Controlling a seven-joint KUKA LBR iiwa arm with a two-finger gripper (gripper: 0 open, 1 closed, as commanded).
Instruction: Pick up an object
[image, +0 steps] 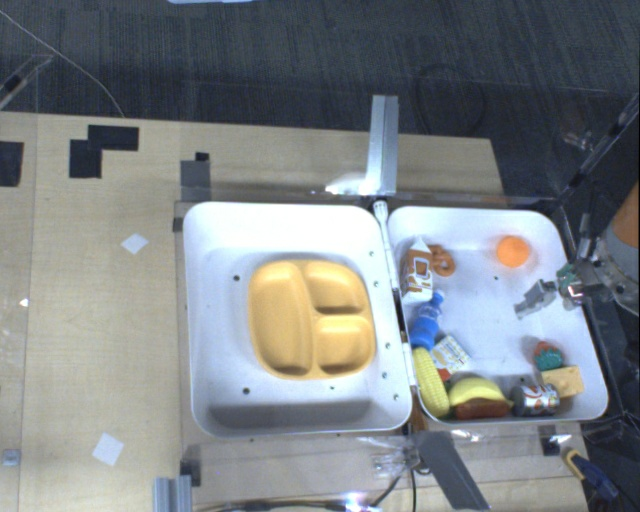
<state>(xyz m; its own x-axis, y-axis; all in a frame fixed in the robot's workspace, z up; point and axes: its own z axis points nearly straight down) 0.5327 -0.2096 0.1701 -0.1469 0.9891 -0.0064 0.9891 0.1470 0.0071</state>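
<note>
We're looking down at two white bins, and we're using the right bin (560, 225) as our reference. The left bin (210, 300) next to it is holding a yellow divided tray (308, 318). The gripper (540, 295) is hanging over the right bin's right side, just below an orange ball (512, 251), and honestly we can't tell how it's set. Nothing is showing in its grasp. Along the bin's left wall we're seeing a pretzel bag (422, 268), a blue bottle (425, 326) and a corn cob (430, 381). A banana (474, 389) and a can (537, 399) are sitting along its bottom edge.
</note>
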